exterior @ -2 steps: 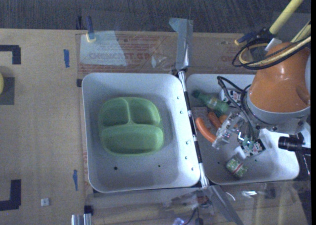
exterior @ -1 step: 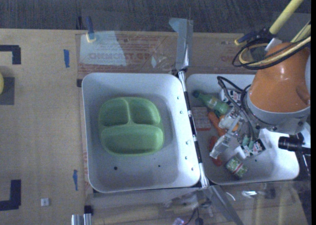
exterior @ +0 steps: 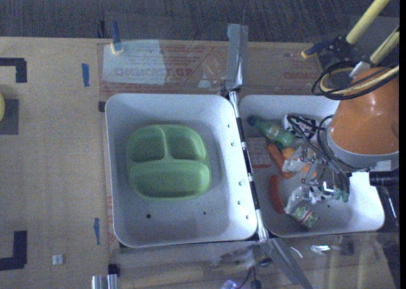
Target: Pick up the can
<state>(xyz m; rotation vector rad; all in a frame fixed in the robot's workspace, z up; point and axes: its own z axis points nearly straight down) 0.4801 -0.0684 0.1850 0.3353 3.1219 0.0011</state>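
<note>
Camera view: fixed overhead, slanted, both bins in frame.
Bench [exterior: 51,173]: pale wood, with blue tape strips [exterior: 85,73] and black corner marks.
Left bin [exterior: 117,123]: white and shallow; holds a green divided tray [exterior: 168,161] lying flat near its middle.
Right bin [exterior: 371,215]: white, touching the left bin along a shared edge; cluttered with small goods.
Arm [exterior: 368,116]: orange band large at the right edge, above the right bin; partly cut off by the frame.
Gripper [exterior: 320,183]: metal parts low over the clutter in the right bin; how far it is open cannot be told, nor whether it holds or touches anything.
Can [exterior: 304,213]: small silvery item with a green label, near the front of the right bin, just below the gripper; blurred, identity uncertain.
Bottle [exterior: 273,132]: green, lying on its side at the back left of the right bin.
Orange piece [exterior: 277,154]: just in front of the bottle.
Red piece [exterior: 276,194]: long, near the bin's left wall.
Black cables [exterior: 304,123]: looped beside the bottle, tangled and hard to trace.
Hidden: the right bin's back right corner, under the arm.
</note>
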